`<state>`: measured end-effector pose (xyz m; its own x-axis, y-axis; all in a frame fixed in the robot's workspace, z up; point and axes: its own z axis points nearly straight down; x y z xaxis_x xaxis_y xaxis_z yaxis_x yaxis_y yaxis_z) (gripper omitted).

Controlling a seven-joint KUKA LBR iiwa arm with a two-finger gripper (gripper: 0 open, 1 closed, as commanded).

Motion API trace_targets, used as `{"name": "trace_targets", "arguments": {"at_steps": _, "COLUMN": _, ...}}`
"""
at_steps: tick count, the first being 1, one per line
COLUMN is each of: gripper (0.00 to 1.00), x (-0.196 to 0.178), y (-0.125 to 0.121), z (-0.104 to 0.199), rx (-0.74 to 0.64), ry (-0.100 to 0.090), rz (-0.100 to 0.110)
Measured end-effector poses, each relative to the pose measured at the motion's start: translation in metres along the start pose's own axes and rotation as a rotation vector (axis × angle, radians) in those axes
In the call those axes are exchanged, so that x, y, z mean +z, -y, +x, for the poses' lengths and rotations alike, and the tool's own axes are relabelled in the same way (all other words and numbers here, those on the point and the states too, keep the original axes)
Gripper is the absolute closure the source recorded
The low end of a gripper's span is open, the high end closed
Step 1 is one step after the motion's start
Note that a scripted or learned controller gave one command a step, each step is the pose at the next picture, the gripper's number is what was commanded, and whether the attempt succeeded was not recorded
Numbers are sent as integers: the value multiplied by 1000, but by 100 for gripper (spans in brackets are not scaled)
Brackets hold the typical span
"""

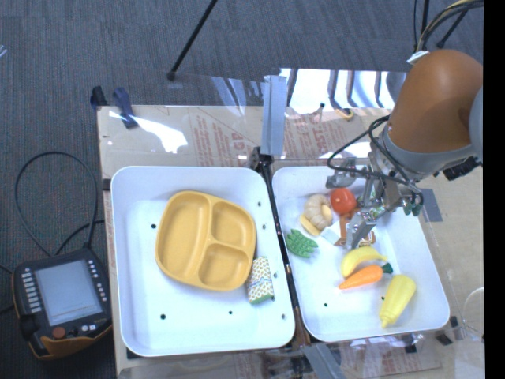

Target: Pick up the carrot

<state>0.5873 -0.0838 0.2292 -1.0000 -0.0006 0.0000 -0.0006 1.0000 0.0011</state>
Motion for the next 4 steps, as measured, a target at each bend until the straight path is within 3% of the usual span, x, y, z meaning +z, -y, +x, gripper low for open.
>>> {"name": "trace_targets", "arguments": {"at_steps": 1, "gripper": 0, "x": 144, "y": 18, "z": 36, "rx": 29, "ry": -5, "rz": -1}}
{"name": "trace_targets", "arguments": {"at_steps": 2, "gripper": 0, "x": 141, "y": 41, "z": 110, "rx": 25, "ry": 5, "rz": 1}}
{"name": "trace_targets", "arguments": {"at_steps": 3, "gripper": 0, "x": 143, "y": 2, "z": 100, "rx": 150, "ry": -2, "rz": -1}}
{"name": "trace_targets", "arguments": {"at_steps": 4, "gripper": 0, "x": 82, "y": 78, "z": 65, "rx": 77, "ry": 4, "rz": 1}}
